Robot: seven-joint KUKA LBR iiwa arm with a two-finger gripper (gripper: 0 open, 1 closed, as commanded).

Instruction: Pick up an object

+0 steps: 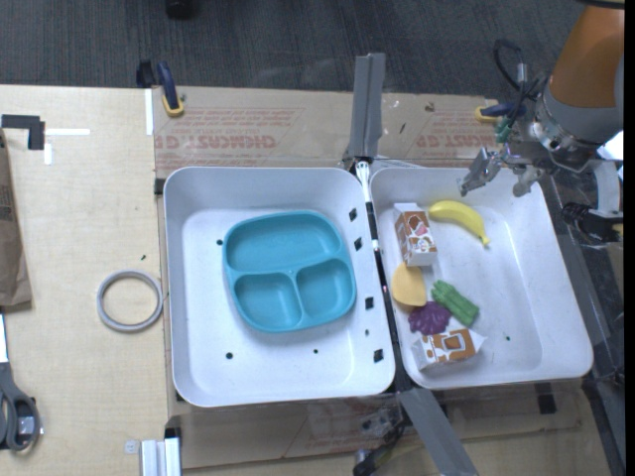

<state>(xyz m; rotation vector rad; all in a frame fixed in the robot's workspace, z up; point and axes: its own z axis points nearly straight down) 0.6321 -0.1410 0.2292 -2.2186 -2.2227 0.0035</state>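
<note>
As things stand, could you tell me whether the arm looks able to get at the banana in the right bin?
Probably yes. The banana lies alone near the far wall of the right bin, apart from the small carton beside it, and the gripper hangs just above and behind it with nothing between.

- The right bin (556, 296) has bare floor along its right side.
- The banana (459, 217), the cartons (416, 237) and the toy food crowd its left half.
- The blue tray (289, 271) covers the middle of the left bin (189, 296).
</note>
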